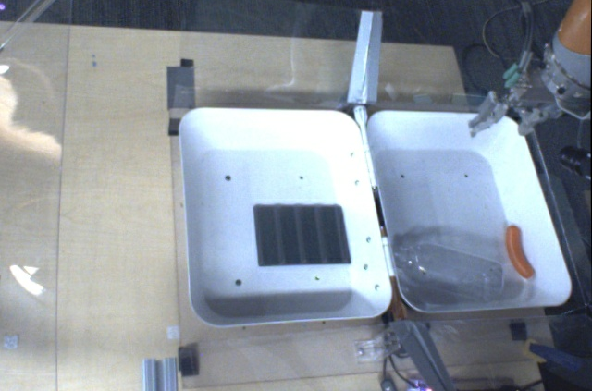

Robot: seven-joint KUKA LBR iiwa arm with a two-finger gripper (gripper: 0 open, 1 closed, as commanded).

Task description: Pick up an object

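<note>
Orange catches the eye first: a small orange object (519, 251), sausage-shaped, lies in the right bin (435, 163), close against its right wall and toward the near end. Just beside it, to the left, sits a clear plastic bottle (449, 264) on its side along the near part of that bin's floor, hard to make out against the white.

Up at the far right corner of the same bin, the gripper (507, 116) hangs over the rim, grey arm (573, 56) and orange band rising out to the right. Its two fingers look spread, one tip angling down toward the bin's corner, the other out over the edge, and nothing sits between them. So the orange piece is well apart from the gripper, nearer the camera along the right wall, with the bottle off to the near left of the tool.

Over in the left bin (208, 195), a dark ribbed rectangular tray (302, 234) lies flat near the middle of the floor.
</note>
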